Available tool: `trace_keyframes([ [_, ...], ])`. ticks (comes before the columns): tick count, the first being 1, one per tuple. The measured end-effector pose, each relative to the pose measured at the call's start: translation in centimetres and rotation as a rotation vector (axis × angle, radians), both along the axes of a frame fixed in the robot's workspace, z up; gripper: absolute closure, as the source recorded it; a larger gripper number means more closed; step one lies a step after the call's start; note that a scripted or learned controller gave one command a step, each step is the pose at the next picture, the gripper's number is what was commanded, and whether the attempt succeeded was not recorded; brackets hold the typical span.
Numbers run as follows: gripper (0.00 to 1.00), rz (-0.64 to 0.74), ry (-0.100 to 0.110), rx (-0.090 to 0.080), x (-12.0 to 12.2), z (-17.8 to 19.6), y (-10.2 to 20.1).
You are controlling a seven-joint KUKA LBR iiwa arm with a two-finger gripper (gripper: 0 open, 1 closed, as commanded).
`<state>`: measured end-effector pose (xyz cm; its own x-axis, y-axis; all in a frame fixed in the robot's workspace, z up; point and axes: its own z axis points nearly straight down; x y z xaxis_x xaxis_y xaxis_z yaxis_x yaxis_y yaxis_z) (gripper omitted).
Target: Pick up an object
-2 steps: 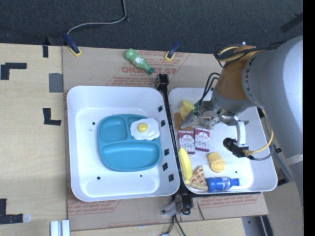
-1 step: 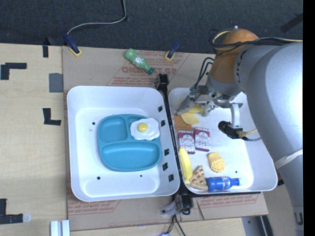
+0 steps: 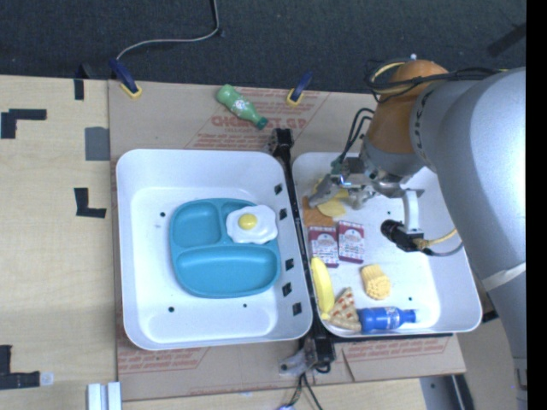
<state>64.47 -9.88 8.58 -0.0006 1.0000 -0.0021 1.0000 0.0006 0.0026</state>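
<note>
Yellow, flat food piece (image 3: 333, 207) lies in the right bin (image 3: 444, 272), near its far left corner. We see the end effector (image 3: 335, 188) almost upon it, at about 12 o'clock from the piece. We cannot tell its state. We judge the next move is a short descent.

Quick count: two white bins (image 3: 137, 254). One blue divided plate (image 3: 224, 259), one fried egg (image 3: 250, 224). Two small red packets (image 3: 338, 243), one banana (image 3: 322, 285), one pizza slice (image 3: 344, 308), one corn piece (image 3: 375, 282), one blue bottle (image 3: 385, 319). One green bottle (image 3: 240, 106) out on the bench. Maybe one more yellowish thing (image 3: 332, 207) up top, hard to tell.
</note>
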Motion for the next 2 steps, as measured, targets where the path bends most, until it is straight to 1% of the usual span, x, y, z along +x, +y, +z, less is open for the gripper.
trace_keyframes([
  [1,0.0,-0.001,0.0,0.0,-7.2,0.1,-0.5],
  [2,0.0,0.0,0.003,0.002,0.0,0.4,0.2],
])
